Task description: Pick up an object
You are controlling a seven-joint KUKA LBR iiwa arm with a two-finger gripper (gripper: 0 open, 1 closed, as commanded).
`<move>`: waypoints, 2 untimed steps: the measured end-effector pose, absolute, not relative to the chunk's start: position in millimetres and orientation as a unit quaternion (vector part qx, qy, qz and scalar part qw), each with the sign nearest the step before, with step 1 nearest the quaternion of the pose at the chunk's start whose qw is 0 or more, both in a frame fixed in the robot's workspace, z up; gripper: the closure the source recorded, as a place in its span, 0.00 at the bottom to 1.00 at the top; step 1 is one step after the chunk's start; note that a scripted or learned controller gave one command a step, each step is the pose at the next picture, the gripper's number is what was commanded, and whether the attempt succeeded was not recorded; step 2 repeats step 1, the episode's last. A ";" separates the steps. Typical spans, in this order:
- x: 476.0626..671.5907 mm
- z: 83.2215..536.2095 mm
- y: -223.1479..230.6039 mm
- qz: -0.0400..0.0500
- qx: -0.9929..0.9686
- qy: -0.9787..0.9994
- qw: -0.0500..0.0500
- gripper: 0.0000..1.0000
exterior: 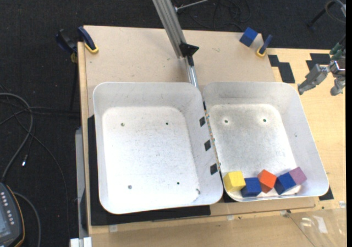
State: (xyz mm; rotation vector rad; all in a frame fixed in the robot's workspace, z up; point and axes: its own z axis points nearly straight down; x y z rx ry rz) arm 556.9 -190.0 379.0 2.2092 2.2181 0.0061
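So the blocks are all bunched along the lower edge of the right bin (pixel 297 130), bottom right of the frame: a yellow cube (pixel 234 180), a blue cube (pixel 252 186), an orange cube (pixel 267 180), another blue block (pixel 285 182) and a purple block (pixel 298 175), packed in a row and mostly touching each other. My guess is they're light foam or plastic cubes, stiff enough to pinch without squashing and not fragile, maybe a bit slick on the faces. The yellow cube looks like my best bet since it sits at the left end of the row with open bin floor on its left side, so I'd pinch it across two flat opposite faces and come straight down. The ones in the middle are crowded, and the bin wall right behind them could get in the way. The gripper (pixel 324 78) is way over at the right edge of the frame, mid-height, well apart from the blocks and off past the bin over the surface (pixel 143 59). It's small and a bit blurry there, so I can't tell how far the fingers are open, and I see nothing held between them. The left bin (pixel 110 97) isn't in play.
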 end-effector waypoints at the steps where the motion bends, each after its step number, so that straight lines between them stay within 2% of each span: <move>1: 657.0 331.0 -215.2 0.000 0.706 0.708 0.000 0.00; 2: 657.0 331.0 -215.2 0.000 0.706 0.708 0.000 0.00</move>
